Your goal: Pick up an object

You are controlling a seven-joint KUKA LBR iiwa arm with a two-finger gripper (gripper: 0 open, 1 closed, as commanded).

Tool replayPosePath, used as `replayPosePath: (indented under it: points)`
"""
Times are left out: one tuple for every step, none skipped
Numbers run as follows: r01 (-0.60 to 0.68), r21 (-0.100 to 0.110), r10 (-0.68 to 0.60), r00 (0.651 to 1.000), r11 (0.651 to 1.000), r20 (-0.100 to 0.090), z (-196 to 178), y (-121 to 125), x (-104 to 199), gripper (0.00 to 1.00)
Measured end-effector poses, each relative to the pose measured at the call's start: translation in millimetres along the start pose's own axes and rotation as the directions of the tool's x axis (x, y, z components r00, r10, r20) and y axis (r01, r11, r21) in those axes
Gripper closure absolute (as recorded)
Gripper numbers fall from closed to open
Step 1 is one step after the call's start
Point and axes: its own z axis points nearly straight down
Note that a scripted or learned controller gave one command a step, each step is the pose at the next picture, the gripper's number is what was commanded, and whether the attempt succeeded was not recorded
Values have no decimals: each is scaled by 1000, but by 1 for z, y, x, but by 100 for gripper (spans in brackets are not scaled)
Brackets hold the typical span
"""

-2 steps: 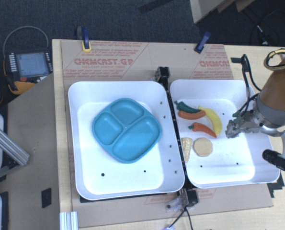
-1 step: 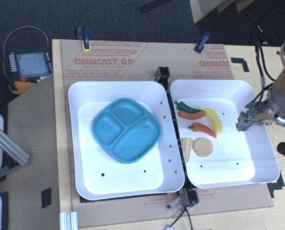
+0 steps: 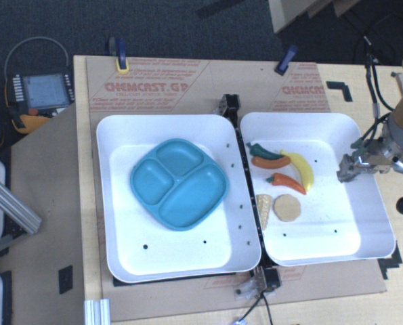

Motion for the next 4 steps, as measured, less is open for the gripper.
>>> replayPosePath:
  points:
    - [5, 5, -5, 1000, 1000, -6, -10, -6, 61, 100]
    - [6, 7, -6, 1000, 1000, -6, -15, -16, 120, 100]
    - [7, 4, -6, 1000, 1000, -5, -15, -8, 181, 100]
    - [6, 3, -6, 1000, 1000, -5, -24, -18, 235, 100]
